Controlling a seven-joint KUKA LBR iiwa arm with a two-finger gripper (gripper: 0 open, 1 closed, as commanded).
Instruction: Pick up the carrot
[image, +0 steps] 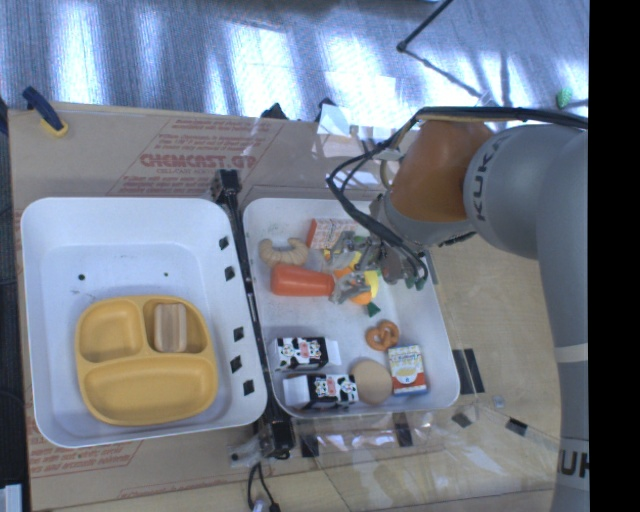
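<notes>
Camera view puts the carrot in the right bin, left of the gripper, whose grip state I cannot tell. Crowding toys beside it could get snagged instead. "KUKA" reads on the arm; "CHEMCAST" on the far brown sheet.

You cannot see the gripper well, because the big grey arm covers most of it. Its tip sits in a jumble of small things beside the carrot. Those things are too small to name; one may be a yellow toy. The arm is cut off at the bottom edge.
</notes>
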